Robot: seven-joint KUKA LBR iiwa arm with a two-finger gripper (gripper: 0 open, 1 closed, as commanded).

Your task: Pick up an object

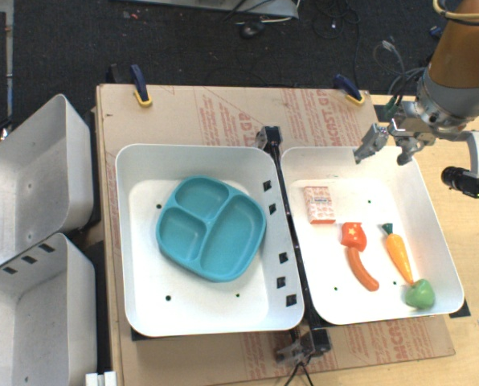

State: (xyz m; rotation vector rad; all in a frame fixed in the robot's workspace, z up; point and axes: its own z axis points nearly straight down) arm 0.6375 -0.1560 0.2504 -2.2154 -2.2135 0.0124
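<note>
My gripper [386, 147] hangs over the far edge of the right bin [440, 223], its two fingers spread apart and open with nothing between them. Below it in that bin lie a small pink-and-white packet [319, 204], a red pepper piece [353, 235], an orange sausage-shaped toy [363, 269], a toy carrot [399, 255] and a green apple-like toy [419, 294]. All of these rest on the bin floor, well apart from the fingers.
The left bin [143, 296] holds a teal divided plate [211, 227]. A black divider with clips [286, 240] runs between the bins. Two more white tubs [30, 240] stand off the bench at the left. Blue-and-yellow clamps [141, 85] grip the board's far edge.
</note>
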